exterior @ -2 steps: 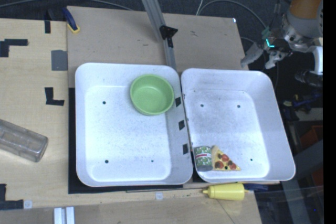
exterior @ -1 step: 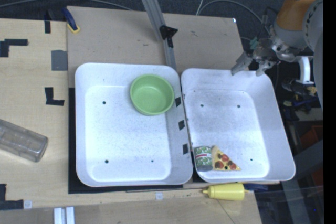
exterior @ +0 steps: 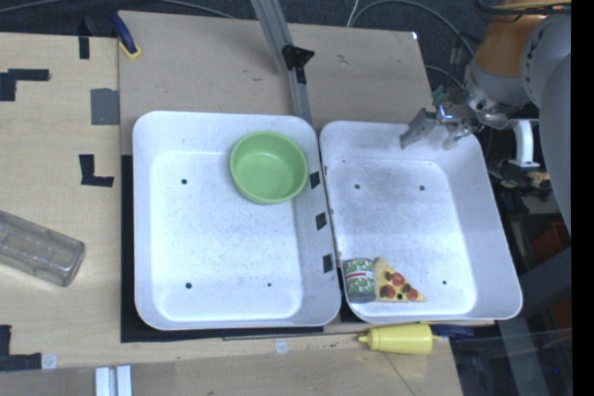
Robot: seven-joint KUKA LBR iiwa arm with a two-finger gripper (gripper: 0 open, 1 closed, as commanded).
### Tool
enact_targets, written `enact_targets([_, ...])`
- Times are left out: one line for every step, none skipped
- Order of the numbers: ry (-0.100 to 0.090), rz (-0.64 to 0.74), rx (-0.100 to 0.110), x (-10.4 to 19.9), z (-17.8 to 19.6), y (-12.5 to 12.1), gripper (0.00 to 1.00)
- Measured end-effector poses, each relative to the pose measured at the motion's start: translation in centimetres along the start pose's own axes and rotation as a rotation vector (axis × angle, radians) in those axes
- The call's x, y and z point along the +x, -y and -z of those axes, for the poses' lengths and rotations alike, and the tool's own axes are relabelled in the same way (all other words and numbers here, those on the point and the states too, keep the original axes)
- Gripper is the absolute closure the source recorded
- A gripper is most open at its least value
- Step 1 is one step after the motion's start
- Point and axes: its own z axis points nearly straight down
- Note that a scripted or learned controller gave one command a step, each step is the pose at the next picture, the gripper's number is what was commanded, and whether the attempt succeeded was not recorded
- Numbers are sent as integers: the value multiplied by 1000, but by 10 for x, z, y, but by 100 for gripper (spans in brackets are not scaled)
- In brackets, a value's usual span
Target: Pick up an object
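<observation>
A green bowl [exterior: 269, 167] sits upright near the back right corner of the left bin [exterior: 167, 292]. In the front left corner of the right bin [exterior: 483, 227] lie a toy pizza slice [exterior: 399, 285] and a small green-and-white packet [exterior: 358, 279], side by side. My gripper [exterior: 434, 134] hovers over the back right corner of the right bin, far from all of these. Its two fingers stand apart with nothing between them, so it is open.
A yellow squeeze bottle [exterior: 401, 339] lies on the bench just in front of the right bin. A clear plastic cylinder [exterior: 37, 249] rests on the table at far left. A slanted metal pole [exterior: 269, 14] rises behind the bins, and cables trail at the back right.
</observation>
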Motion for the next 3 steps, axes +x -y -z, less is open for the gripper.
enact_targets([1,-1,3,0,-45,-1,0])
enact_targets([-1,2,3,1,-36,-1,100])
enact_targets([1,0,-12,4,29,-4,100])
